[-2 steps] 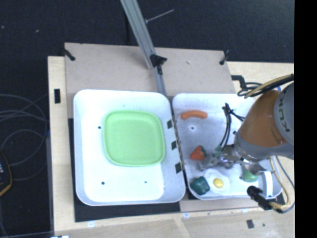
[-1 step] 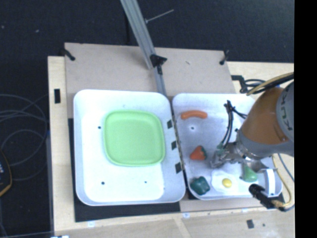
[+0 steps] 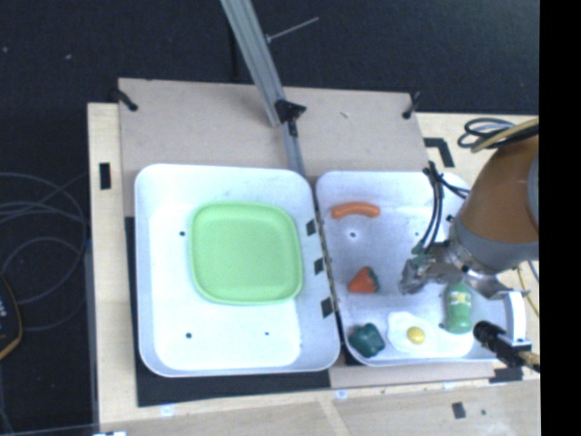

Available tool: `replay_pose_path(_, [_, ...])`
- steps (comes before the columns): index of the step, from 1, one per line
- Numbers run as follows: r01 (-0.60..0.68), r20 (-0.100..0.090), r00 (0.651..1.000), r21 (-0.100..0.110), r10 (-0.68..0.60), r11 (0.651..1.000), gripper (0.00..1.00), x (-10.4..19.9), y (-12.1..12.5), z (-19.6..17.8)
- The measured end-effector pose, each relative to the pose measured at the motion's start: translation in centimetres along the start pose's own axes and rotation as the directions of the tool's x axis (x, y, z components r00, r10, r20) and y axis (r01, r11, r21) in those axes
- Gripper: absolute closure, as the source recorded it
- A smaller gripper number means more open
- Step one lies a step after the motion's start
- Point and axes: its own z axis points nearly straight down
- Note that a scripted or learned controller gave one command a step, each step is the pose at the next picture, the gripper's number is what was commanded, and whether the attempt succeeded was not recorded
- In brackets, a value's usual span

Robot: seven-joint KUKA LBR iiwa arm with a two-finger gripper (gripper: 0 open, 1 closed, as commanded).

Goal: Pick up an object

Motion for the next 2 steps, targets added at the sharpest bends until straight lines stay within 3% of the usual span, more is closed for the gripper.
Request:
replay_pose_path(1, [0.0, 0.0, 1.0, 0.001, 0.0, 1.0, 1.0, 0.0, 0.1, -4.8])
replay_pose_path(2, [0.003, -0.002, 1.0, 0.005, -0.003, 1.0, 1.0, 4.8, -0.1, -4.6])
